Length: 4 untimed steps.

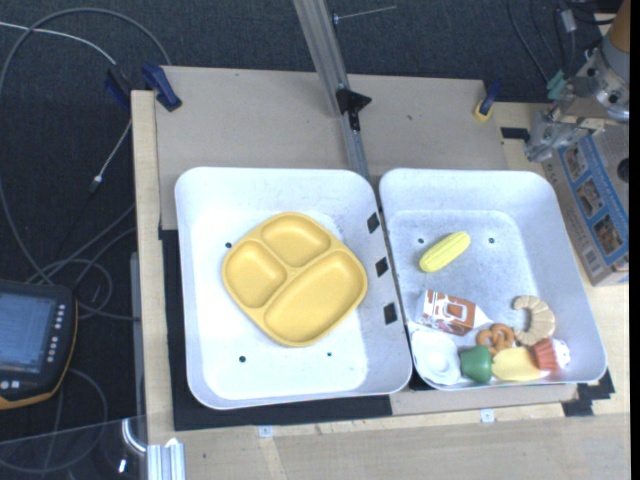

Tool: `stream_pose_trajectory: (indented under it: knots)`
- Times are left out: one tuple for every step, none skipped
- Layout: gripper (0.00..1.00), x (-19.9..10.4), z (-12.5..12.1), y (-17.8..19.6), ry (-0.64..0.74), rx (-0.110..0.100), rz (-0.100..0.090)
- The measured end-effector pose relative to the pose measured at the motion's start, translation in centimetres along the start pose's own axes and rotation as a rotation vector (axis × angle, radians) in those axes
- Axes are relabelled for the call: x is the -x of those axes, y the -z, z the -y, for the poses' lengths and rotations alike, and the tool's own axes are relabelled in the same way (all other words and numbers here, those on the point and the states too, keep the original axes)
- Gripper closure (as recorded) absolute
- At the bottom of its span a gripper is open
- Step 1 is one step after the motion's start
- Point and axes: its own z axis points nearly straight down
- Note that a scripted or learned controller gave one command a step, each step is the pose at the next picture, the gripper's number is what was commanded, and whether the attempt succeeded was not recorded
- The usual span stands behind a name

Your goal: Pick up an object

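A yellow divided plate [294, 278] lies in the left bin [200, 268]. The right bin [560, 228] holds toy corn [444, 251] mid-bin — more toy food clusters at its near edge. The gripper [560, 128] hangs far right, outside the bins — its grip can't be judged.

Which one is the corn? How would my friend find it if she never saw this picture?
Look at the right white bin, the one without the big yellow tray. Most of the toy food is piled in its near corner, but the corn lies alone higher up, near the bin's middle. It is a small yellow cob, bumpy-looking, tilted, touching nothing else.
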Motion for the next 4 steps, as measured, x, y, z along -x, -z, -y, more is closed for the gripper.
stream_pose_trajectory:
  knots:
    - [1.00,0.0,-0.1,1.8,0.000,-0.004,-0.001]
    - [1.00,-4.2,1.8,0.2,0.002,-0.014,-0.005]
    - [1.00,-8.4,5.2,-1.4,0.002,-0.015,-0.006]
    - [1.00,-14.0,7.3,-2.3,0.004,-0.014,-0.006]
